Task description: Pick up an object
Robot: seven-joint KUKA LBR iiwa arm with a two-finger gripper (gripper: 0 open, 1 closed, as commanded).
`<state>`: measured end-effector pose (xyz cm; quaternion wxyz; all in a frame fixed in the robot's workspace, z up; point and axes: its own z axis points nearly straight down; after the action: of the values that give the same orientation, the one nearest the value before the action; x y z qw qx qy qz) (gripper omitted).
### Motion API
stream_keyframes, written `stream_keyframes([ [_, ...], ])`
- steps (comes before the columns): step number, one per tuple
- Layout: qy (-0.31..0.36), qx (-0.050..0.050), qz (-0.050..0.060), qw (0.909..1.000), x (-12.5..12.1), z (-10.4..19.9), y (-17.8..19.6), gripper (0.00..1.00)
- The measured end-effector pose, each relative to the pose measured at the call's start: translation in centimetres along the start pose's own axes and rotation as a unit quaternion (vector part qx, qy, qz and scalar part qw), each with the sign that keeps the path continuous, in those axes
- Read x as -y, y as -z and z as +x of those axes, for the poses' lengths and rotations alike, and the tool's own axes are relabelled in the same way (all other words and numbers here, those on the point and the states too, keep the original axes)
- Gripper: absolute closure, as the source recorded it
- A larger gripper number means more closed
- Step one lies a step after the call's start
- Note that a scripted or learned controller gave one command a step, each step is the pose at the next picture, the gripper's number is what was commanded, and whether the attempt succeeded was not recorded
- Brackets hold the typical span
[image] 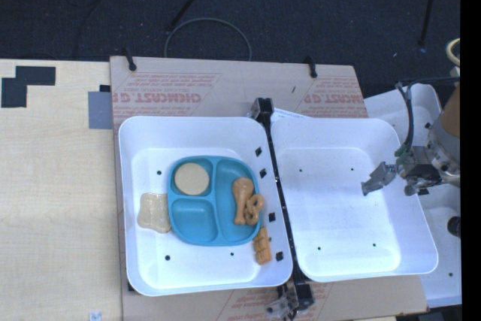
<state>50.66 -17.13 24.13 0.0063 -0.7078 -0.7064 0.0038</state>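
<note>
pretzel [248, 201] in blue tray [197, 225]: long axis near-far | jaws [392, 180]: openness unclear, nothing visibly held

Cardboard sheet [225, 90] — "CHEMCAST, G.P", upside down

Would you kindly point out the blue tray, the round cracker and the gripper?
blue tray [197, 225]: camera view, bare floor of its lower-left compartment.
round cracker [191, 178]: camera view, middle of its top face.
gripper [373, 183]: camera view, its fingertip end.

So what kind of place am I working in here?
Likely a robotics lab's grasping test bench: two white bins side by side on cardboard, toy food on a blue plate, cables across dark carpet, and the gripper over the right bin.
</note>
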Motion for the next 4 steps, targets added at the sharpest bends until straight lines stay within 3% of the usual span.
stream_keyframes([
  [1,0.001,0.001,-0.005,1.0,-0.2,0.0,0.6,0.0],
  [4,0.001,0.001,-0.004,1.0,0.8,0.5,-15.4,0.0],
])
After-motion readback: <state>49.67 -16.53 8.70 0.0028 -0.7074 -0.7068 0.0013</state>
